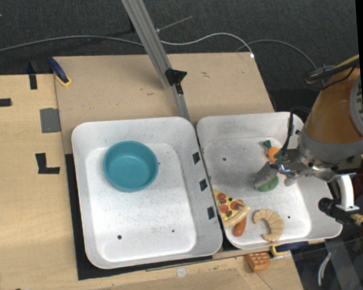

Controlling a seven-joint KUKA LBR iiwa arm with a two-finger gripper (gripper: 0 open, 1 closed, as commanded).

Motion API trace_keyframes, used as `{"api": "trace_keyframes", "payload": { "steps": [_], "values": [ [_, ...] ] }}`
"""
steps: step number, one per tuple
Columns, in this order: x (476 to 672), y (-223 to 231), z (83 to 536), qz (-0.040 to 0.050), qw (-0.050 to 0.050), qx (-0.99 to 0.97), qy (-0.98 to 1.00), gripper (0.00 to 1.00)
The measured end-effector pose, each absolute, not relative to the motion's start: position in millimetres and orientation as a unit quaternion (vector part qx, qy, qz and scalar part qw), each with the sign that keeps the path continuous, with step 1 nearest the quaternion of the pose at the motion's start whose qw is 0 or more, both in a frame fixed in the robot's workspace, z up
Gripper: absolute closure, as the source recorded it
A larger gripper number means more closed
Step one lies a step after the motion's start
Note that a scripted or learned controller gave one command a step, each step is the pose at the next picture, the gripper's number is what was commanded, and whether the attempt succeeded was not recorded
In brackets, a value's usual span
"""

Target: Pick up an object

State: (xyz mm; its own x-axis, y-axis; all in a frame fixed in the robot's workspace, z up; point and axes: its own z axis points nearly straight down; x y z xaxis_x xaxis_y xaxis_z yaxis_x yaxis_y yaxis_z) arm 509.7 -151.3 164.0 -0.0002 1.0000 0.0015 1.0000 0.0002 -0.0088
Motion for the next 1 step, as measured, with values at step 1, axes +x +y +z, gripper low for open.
{"api": "trace_keyframes", "payload": {
  "steps": [1],
  "values": [
    [507.0, -141.0, 114.9, 0.0021, 0.004, -0.707, -0.708, 0.00]
  ]
}}
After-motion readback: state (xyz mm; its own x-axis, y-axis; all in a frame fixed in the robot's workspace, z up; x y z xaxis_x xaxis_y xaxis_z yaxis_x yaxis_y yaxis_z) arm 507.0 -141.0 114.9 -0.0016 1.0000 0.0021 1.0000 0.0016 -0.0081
